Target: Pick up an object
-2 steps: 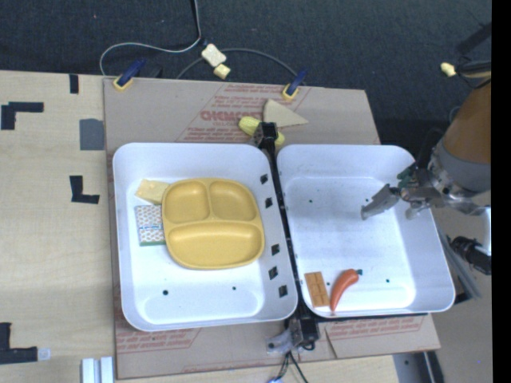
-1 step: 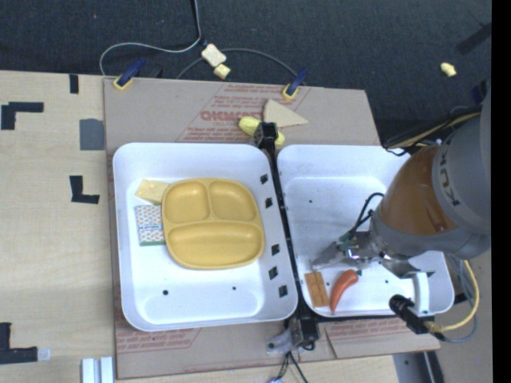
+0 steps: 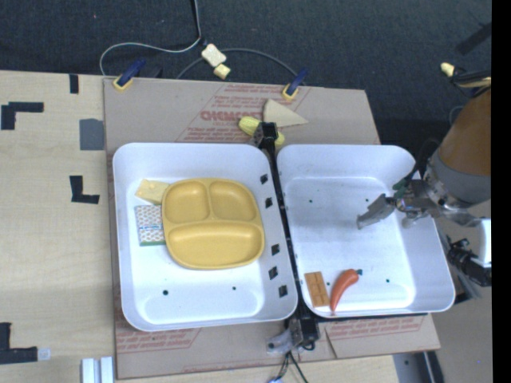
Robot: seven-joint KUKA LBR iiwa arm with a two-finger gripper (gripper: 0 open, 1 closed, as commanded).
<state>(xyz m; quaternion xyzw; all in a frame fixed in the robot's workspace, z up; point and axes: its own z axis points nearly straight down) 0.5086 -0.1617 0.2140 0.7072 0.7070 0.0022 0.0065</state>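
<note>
Hand (image 3: 375, 214) sits over the right bin (image 3: 319, 162), upper-right area, arm (image 3: 467, 146) coming in across the right rim. One grey finger (image 3: 374, 212) points left; can't tell if the fingers are spread or pressed together, nothing visible between them. Right bin has lots of open floor: centre and left side bare. Its objects sit along the front edge: red chili pepper (image 3: 343, 287) with a green stem, and an orange-brown block (image 3: 316, 289) just beside it on the left, near the front-left corner. Both well apart from the hand. Left bin (image 3: 192, 313) is crowded: yellow divided plate (image 3: 213, 223) takes up the middle, with a pale yellow wedge (image 3: 150, 190) and a small patterned packet (image 3: 148, 224) squeezed between the plate and the left wall, touching or nearly touching the plate. Free room there is the front strip only. Bins butt together at the centre divider (image 3: 276, 214). Cardboard sheet (image 3: 200, 106) under the bins on the desk (image 3: 48, 214) has red print, too blurred and partly hidden to read.
</note>
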